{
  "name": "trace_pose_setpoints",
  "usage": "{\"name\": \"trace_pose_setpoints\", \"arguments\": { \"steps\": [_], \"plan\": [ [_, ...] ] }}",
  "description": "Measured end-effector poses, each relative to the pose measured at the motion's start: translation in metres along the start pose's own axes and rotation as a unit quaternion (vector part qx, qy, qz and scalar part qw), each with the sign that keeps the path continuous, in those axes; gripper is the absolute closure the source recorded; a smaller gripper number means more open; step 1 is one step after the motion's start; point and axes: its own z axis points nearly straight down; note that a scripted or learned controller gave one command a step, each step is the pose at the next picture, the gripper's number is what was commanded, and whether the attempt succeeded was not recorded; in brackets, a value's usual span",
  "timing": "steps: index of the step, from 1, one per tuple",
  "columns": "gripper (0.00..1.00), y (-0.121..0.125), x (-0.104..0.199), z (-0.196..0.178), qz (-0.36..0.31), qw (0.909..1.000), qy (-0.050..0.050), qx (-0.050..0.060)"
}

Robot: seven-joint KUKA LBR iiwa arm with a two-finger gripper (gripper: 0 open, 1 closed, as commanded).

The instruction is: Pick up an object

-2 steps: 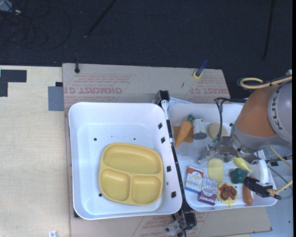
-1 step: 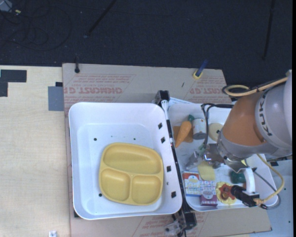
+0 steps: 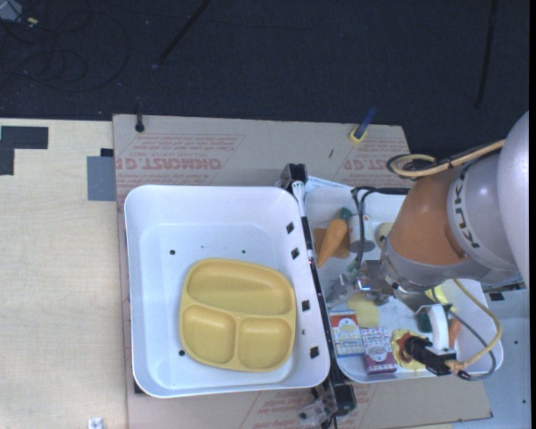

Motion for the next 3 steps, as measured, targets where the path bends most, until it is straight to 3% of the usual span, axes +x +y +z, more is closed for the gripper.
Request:
{"name": "trace_pose_setpoints", "arguments": {
  "steps": [1, 2, 3],
  "plan": [
    [0.00, 0.032, -0.008, 0.001, 0.000, 1.0000, 0.000, 0.001],
    [0.00, -0.018, -0.009, 0.000, 0.000, 1.0000, 0.001, 0.001],
    [0.00, 0.015, -0.018, 0.000, 0.000, 1.0000, 0.000, 0.001]
  ]
}}
